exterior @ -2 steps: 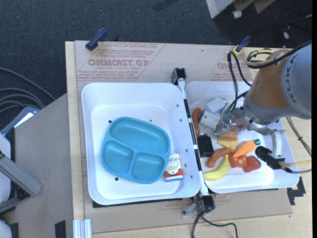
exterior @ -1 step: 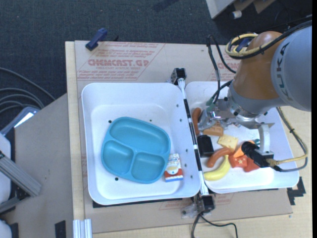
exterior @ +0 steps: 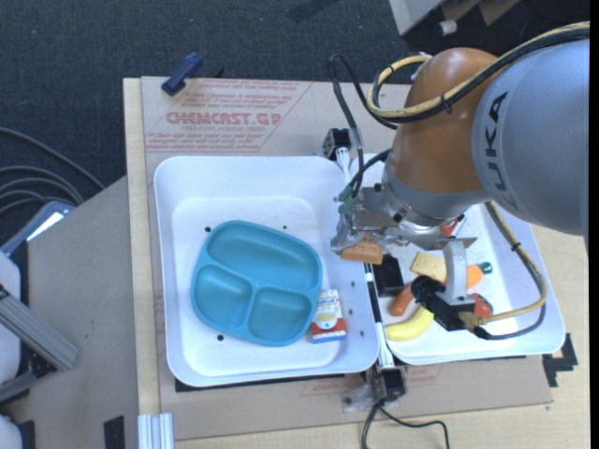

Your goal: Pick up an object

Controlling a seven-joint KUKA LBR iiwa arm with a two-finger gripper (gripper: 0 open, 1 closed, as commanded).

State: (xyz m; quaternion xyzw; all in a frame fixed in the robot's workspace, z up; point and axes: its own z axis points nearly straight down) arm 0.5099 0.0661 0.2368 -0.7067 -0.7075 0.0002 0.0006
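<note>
My gripper hangs over the divider between the two bins, below the orange wrist band. A tan-orange bread-like piece sits between its fingertips, above the bin rims, and the fingers are shut on it. In the right bin lie a yellow banana, an orange-red carrot-like piece, a yellow wedge and a black block. The arm hides much of that bin.
The left bin holds a blue divided plate and a small red-and-white carton by its right wall. Small orange and red pieces lie at the right bin's right. Cables hang around the wrist.
</note>
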